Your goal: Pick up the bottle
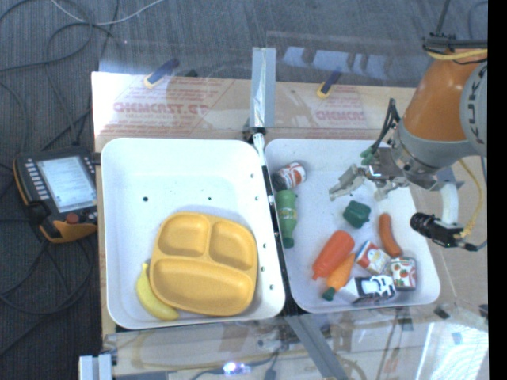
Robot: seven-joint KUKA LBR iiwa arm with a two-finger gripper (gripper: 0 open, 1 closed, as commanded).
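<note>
A green bottle [286, 216] lies along the left wall of the right bin [317, 291], its neck pointing toward the back. My gripper [354, 183] hangs over the right bin's back half, well to the right of the bottle and just above a small green block [357, 212]. Its fingers [342, 186] are spread open with nothing between them.
The right bin also holds a red-and-white can [291, 174], an orange carrot [333, 253], a sausage [386, 234] and small packets [388, 275]. In the left bin [127, 180] lie a yellow divided tray [207, 263] and a banana [153, 298]. A teach pendant [55, 192] sits left of the bench.
</note>
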